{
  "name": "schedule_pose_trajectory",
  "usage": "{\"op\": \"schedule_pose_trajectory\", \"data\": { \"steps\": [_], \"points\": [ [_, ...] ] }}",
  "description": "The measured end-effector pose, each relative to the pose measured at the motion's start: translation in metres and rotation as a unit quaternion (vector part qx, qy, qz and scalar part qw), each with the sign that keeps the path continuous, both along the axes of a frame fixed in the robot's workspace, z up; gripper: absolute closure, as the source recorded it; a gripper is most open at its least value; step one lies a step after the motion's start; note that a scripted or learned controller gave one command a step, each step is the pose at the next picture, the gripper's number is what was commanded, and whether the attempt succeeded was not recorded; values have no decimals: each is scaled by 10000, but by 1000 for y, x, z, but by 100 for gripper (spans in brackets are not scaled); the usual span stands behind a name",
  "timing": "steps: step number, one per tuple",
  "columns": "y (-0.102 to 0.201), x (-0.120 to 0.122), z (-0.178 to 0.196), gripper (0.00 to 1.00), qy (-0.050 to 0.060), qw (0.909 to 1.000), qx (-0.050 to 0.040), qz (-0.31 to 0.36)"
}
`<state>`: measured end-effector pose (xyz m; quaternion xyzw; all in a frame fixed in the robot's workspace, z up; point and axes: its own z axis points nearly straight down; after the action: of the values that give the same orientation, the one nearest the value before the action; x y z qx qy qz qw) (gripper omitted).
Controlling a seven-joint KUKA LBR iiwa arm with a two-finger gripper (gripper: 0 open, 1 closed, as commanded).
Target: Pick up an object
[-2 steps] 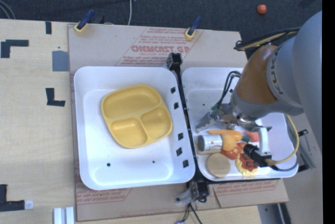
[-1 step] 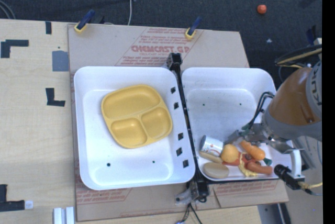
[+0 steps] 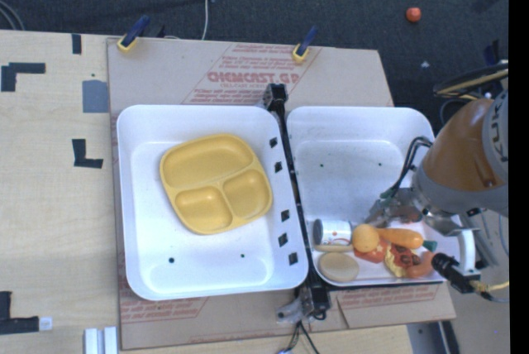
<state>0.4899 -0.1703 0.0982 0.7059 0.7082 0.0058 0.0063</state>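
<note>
The tool (image 3: 395, 210) hangs low over the right bin (image 3: 355, 125), just above the toys heaped in its near right corner (whether it is open or closed I cannot tell). That heap holds an orange toy carrot (image 3: 402, 237), a yellow-orange fruit (image 3: 365, 238), a tan disc (image 3: 338, 266) and a small white can (image 3: 332, 230); the left bin (image 3: 132, 203) holds a yellow divided plate (image 3: 216, 184).

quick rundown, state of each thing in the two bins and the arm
yellow divided plate: right way up, flat in the left bin, compartments bare
toy food pile: heaped at the right bin's near edge, pieces touching
arm: bent low over the pile's right end
</note>
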Motion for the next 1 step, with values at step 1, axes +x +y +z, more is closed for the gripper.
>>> {"op": "schedule_pose_trajectory", "data": {
  "steps": [1],
  "points": [
    [5,-7,0,100,97,10000,13,-10]
  ]
}}
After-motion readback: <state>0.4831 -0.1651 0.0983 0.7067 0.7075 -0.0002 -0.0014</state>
